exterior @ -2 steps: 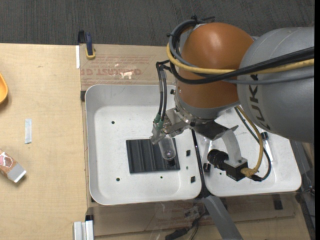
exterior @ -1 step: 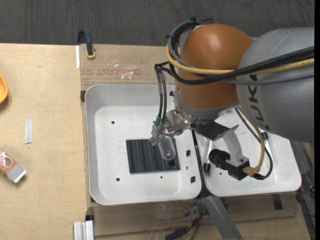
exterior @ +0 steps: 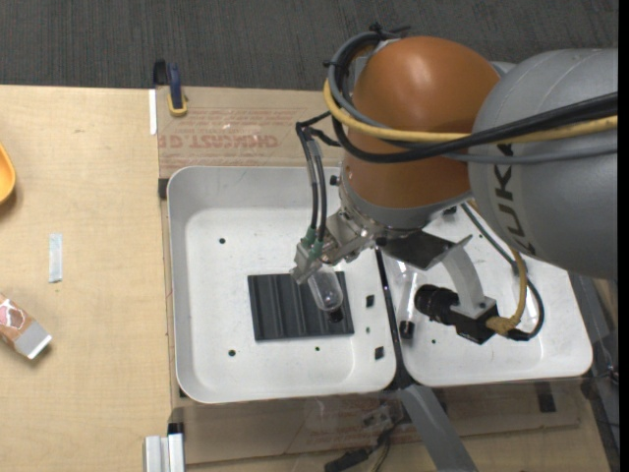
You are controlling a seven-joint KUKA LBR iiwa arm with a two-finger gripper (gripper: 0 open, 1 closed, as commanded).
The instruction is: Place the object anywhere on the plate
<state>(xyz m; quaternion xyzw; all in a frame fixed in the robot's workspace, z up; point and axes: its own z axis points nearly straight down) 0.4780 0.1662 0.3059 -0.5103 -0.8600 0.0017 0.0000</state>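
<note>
Plate (exterior: 285, 308), dark, ribbed and rectangular, lies flat in the left white bin (exterior: 197, 264) as we look down on the surface, the end effector (exterior: 324, 285) poised over its right edge beside a clear object (exterior: 327, 290), its grip impossible to tell.

A robotics lab: a grey-and-orange industrial arm (exterior: 462, 146) trailing loose cables (exterior: 413, 131) works over two white bins (exterior: 197, 293) set side by side on a plywood counter (exterior: 79, 165). A clamp (exterior: 175, 88) grips the counter's far edge, and grey carpet (exterior: 246, 18) runs beyond it.
</note>
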